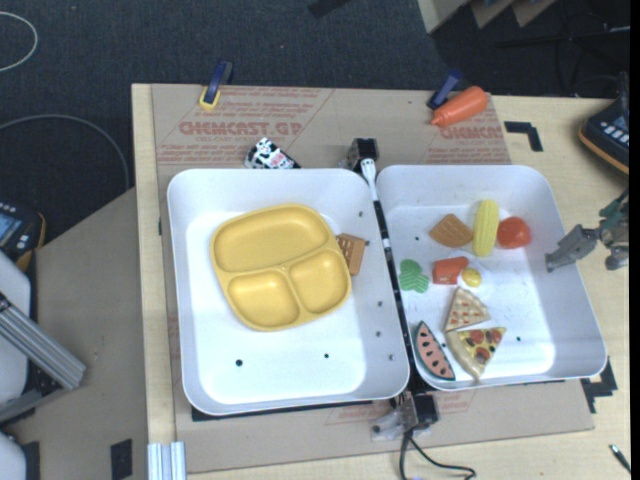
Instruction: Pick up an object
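Observation:
The right bin [560, 298] holds several toy foods. These include a yellow corn cob [486, 226], a red tomato [514, 232], an orange-brown piece [451, 231], a green piece [413, 276] and a small red piece [450, 268]. Toward the front lie two pizza slices [466, 310] [480, 346] and a watermelon slice [432, 352]. My gripper [572, 249] hangs at the right bin's right rim, to the right of the tomato, apart from every toy.
The left bin [290, 368] carries a yellow divided plate [280, 265] with a brown cracker [351, 253] beside it. On the board behind the bins lie an orange carrot [460, 106], a black-and-white toy [270, 155] and a blue-yellow clamp [213, 88].

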### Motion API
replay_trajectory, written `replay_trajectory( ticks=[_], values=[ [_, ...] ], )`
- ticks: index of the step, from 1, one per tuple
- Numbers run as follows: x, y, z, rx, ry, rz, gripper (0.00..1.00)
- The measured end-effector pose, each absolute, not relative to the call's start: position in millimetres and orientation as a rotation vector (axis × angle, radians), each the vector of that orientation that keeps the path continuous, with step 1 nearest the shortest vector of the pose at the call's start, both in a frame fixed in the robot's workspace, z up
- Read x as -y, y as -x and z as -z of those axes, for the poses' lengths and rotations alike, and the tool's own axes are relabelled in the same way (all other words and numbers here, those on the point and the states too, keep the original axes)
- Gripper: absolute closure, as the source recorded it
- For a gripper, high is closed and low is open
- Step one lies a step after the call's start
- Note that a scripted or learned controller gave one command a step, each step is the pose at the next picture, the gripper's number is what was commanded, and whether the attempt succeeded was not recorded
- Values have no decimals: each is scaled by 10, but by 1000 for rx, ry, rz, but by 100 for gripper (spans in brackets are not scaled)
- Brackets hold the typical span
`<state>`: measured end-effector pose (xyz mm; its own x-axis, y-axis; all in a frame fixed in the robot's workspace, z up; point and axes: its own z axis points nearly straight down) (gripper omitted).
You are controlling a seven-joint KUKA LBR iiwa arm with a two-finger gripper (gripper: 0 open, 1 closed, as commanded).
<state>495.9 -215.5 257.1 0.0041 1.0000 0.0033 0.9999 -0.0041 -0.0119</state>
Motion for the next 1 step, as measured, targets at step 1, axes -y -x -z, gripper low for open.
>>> replay_trajectory(
  ticks=[1],
  values=[
    [2150, -4984, -2632, 2222, 2222, 0, 0]
  ],
)
